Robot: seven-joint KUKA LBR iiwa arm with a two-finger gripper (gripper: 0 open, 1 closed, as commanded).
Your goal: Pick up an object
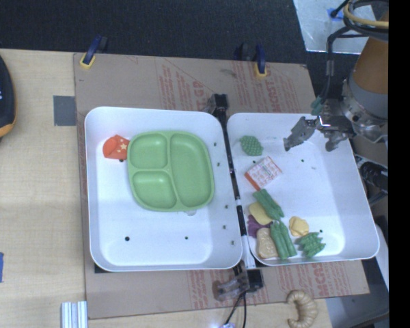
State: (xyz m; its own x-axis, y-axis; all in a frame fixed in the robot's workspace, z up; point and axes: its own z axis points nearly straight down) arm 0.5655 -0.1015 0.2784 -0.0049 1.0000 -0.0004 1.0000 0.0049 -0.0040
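1. The gripper [316, 134] hangs over the upper part of the right bin [342, 197], its two fingers spread apart with nothing between them.
2. The things to pick lie in that bin: a green knobbly ball [251, 145] near the top left corner, a red-and-white packet [263, 173] just below it, and a pile [281, 227] of green, yellow and tan toy foods in the lower left part.
3. The ball and the packet are the nearest targets, each lying apart from the rest, so either likely gives a cleaner grasp than the pile.
4. For the ball, I would centre the fingers on either side before descending; it may roll if one finger touches first.
5. The packet looks flat and may slip under the fingers, so it seems the poorer choice.
6. The pile is crowded, pieces touching one another; a grasp there could catch two or push them aside.
7. The bin wall beside the ball leaves little room on that side.
8. The left bin [102, 203] holds a green divided plate [171, 169] and a red toy [115, 147] touching its left edge, well apart from the gripper.
9. A tan curled object [303, 308] lies on the desk below the right bin.
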